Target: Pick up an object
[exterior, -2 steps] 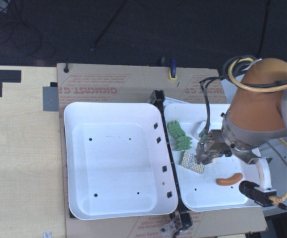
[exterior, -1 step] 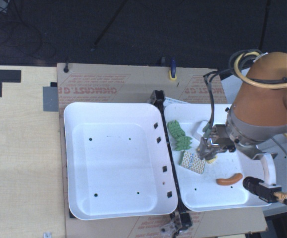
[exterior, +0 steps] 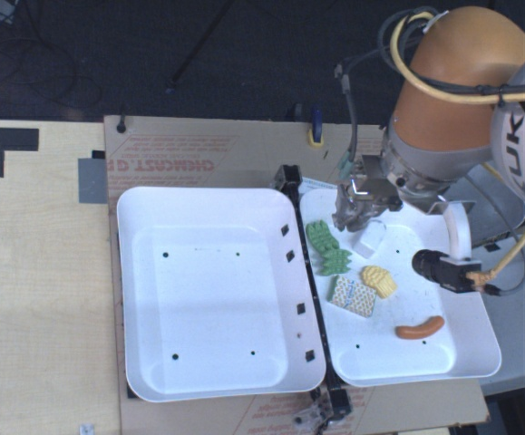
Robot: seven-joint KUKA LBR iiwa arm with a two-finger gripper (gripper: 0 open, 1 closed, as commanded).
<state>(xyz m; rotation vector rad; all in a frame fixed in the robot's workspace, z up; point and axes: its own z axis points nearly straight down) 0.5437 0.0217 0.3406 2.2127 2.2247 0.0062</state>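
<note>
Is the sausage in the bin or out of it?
In. The sausage lies flat on the right bin's floor, inside its rim, apart from the other items.

My arm (exterior: pixel 461 80) wears a broad, rounded orange band above a grey wrist, with black and yellow cables looping over its top. Dark lettering marks a white casing, and my gripper (exterior: pixel 357 208) is grey metal.
</note>
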